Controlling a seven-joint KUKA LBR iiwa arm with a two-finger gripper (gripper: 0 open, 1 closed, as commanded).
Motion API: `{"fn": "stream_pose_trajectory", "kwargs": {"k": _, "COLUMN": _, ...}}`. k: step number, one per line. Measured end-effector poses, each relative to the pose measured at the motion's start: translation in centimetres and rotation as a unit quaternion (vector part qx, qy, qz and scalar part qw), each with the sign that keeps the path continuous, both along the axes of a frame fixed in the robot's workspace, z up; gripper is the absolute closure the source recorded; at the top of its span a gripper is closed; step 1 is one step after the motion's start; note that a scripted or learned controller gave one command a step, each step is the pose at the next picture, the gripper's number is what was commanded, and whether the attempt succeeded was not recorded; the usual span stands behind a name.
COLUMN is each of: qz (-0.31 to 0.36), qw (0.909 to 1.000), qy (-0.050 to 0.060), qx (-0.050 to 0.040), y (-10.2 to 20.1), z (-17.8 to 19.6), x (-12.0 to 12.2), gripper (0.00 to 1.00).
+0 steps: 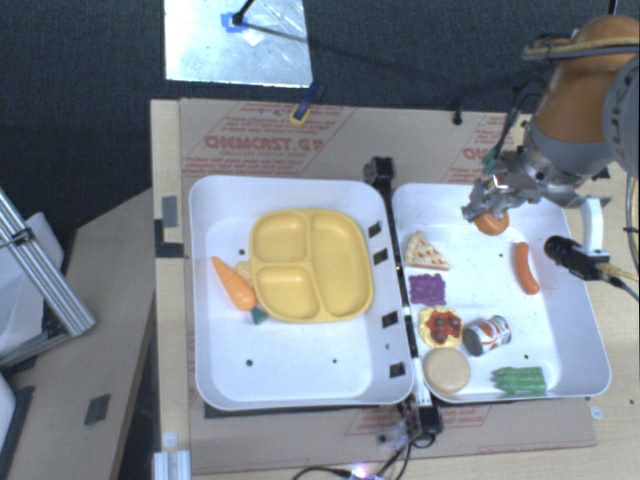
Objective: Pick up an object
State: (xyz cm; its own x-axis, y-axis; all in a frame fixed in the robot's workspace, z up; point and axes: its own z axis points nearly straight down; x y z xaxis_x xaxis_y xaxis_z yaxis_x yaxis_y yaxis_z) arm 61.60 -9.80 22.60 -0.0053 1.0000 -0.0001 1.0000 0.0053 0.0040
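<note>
Green bean bundle and tan round bun, lower edge of right bin: I log these first. Next up: tin can on its side, small pizza-like disc, purple cluster. Sausage, long axis running up-down in frame, right of centre. Pizza wedge, mid bin. Left bin: yellow divided plate, carrot beside it. Farthest, upper right: pincer directly over orange round piece, which I judge the target, just below its tip. Pincer opening and grip: I cannot tell.
</note>
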Motion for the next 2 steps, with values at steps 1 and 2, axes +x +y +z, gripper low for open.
{"fn": "stream_pose_trajectory", "kwargs": {"k": 1, "qz": 0.001, "qw": 1.0, "qy": 0.002, "qx": 0.0004, "y": 3.2, "z": -0.2, "x": -0.8, "gripper": 1.0}}
{"fn": "stream_pose_trajectory", "kwargs": {"k": 2, "qz": -0.002, "qw": 1.0, "qy": 0.002, "qx": -0.0003, "y": 2.0, "z": -1.1, "x": -1.9, "gripper": 1.0}}
